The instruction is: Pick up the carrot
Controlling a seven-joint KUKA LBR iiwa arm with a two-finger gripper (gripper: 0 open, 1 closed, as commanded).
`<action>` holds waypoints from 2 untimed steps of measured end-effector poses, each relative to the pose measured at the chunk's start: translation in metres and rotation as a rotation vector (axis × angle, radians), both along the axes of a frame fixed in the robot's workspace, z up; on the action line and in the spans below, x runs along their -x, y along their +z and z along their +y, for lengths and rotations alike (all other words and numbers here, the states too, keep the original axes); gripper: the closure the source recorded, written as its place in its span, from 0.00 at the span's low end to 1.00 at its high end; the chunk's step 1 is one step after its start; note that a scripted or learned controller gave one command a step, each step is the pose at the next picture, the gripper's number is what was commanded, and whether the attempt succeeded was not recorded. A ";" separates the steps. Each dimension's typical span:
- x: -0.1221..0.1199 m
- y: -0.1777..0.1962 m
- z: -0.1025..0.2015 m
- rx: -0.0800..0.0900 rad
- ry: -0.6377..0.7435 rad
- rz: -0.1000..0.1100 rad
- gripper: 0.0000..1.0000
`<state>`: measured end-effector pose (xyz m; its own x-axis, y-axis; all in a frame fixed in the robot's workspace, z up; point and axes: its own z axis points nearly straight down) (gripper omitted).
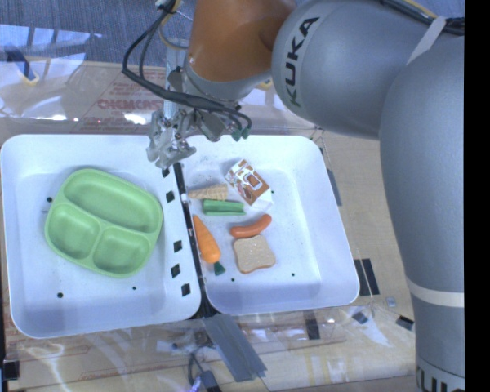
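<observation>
Jaws are hovering over the divider at the bins' far edge; I cannot tell their state. Carrot is lying nearer me, in the right bin against its left wall, long axis running near-far.

Grey KUKA-lettered arm, orange wrist band, black cables.

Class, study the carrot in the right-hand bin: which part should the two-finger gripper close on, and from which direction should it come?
Probably the orange body near its middle, from above. The carrot lies flat and slanted beside the right bin's left wall, green end toward the camera. Fingers should close across its narrow width. The wall crowds one side. The gripper sits over the wall farther back.
</observation>
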<state>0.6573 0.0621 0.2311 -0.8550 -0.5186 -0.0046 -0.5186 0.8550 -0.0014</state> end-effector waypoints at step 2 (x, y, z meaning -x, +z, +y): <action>0.000 0.137 -0.086 0.004 0.194 -0.003 1.00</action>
<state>0.6574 -0.0236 0.3680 -0.7387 -0.6741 -0.0049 -0.6740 0.7387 -0.0063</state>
